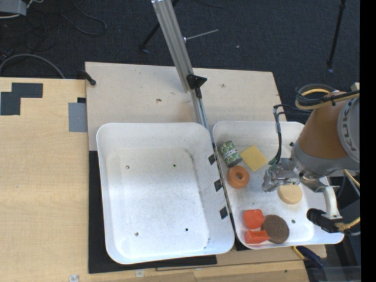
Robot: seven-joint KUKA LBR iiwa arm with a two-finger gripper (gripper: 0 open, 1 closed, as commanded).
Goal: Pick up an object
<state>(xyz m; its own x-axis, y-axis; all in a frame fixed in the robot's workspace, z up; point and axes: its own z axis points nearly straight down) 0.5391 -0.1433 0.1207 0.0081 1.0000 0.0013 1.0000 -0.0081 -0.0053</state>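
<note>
Hovering low in the right bin [235, 231], pincer [274, 180] seen right of frame centre | grip state cannot be told | cream disc [290, 194] lies just beside it | orange ring [238, 177] left

No text, brand, number or sign can be read here; the small green can [229, 152], lying up and to the left of the gripper [271, 180], carries a patterned label, but its print is too small to make out
</note>
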